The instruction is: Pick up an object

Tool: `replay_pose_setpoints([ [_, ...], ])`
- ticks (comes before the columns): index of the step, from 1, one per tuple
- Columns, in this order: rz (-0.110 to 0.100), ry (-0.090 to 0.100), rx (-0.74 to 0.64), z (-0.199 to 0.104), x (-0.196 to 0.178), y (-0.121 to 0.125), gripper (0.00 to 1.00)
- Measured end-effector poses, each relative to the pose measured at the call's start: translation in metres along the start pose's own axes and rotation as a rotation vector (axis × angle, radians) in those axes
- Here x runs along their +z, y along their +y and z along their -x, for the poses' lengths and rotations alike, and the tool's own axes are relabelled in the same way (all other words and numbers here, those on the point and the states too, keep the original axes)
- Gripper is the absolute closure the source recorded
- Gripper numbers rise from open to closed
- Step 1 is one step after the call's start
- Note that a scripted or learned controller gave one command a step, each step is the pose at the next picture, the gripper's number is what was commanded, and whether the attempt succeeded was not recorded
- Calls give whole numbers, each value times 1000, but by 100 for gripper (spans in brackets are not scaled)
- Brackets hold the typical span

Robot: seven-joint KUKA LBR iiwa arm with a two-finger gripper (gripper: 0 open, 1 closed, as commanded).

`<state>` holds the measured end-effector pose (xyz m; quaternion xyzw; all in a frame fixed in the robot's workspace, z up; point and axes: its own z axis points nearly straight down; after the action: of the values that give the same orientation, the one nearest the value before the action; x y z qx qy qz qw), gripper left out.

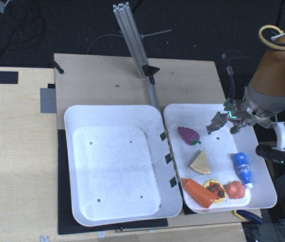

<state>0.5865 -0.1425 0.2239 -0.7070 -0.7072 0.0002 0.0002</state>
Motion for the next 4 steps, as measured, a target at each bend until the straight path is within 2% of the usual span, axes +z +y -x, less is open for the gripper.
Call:
replay_pose_setpoints([
  [1, 0, 0, 0, 0, 0, 0, 0],
  [2, -4, 1, -1, 1, 43, -3, 0],
  [3, -6, 1, 0, 2, 106, -3, 0],
  [4, -1, 0, 0, 2, 134, -4, 0],
])
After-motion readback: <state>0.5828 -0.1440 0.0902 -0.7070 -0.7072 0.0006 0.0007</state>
